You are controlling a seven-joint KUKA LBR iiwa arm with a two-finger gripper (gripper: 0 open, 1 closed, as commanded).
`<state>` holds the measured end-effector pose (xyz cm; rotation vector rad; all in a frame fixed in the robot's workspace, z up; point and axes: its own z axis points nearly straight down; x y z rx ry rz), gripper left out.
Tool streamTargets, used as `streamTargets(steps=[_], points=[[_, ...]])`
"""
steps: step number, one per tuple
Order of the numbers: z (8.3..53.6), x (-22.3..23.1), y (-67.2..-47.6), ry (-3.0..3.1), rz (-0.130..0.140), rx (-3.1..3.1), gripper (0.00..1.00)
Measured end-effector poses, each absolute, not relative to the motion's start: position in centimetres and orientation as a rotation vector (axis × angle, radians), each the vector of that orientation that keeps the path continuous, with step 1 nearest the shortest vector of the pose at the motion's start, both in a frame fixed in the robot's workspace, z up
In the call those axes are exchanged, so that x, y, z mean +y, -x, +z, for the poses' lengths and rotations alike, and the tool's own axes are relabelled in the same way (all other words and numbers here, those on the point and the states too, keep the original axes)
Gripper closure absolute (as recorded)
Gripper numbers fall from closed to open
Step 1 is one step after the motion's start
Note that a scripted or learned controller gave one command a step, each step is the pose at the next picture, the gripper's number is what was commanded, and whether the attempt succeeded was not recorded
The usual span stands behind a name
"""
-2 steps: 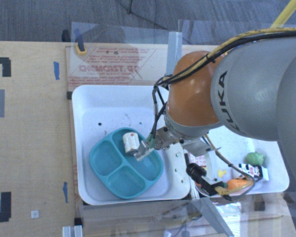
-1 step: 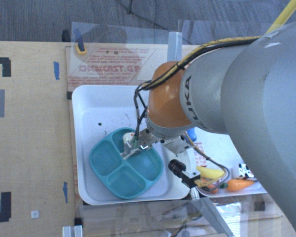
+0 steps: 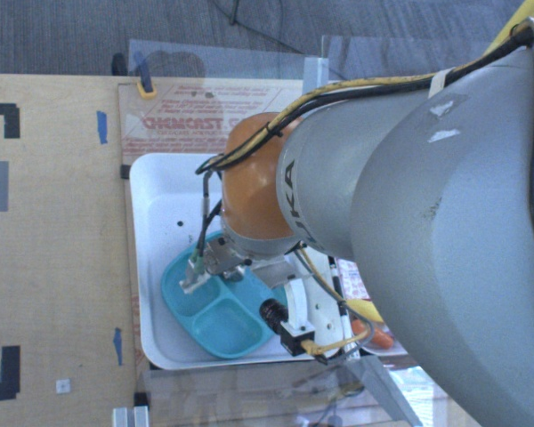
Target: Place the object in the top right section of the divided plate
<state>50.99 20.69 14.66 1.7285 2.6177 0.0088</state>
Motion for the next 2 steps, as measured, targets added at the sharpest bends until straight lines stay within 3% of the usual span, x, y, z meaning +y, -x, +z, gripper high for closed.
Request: streamTargets(steps=[1,2], points=[[18.9,19.2,-57.8,-1.434,0.004,2.791,0.00],[12.1,12.8,-54.7,-1.326,0.001,2.848,0.00]])
